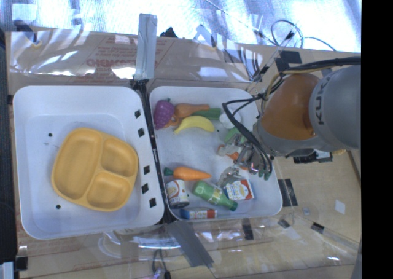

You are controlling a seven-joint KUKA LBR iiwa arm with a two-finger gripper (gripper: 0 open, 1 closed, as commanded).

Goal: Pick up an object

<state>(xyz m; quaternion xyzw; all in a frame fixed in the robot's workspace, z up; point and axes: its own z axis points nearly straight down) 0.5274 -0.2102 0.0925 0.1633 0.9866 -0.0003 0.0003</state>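
The right bin holds several toy items. Along its far side lie purple grapes, a carrot with a green top and a yellow banana. Nearer the front are a second carrot, a small can, a green bottle, a small white carton and a red-and-white tube. My gripper hangs low over the bin's right half, just above the carton and right of the second carrot. I see nothing clearly held in it.
The left bin holds a yellow divided plate. The grey arm with its orange band crosses the right bin's right rim. Cables trail behind it, and a strip of grey tape runs up the cardboard behind the bins.
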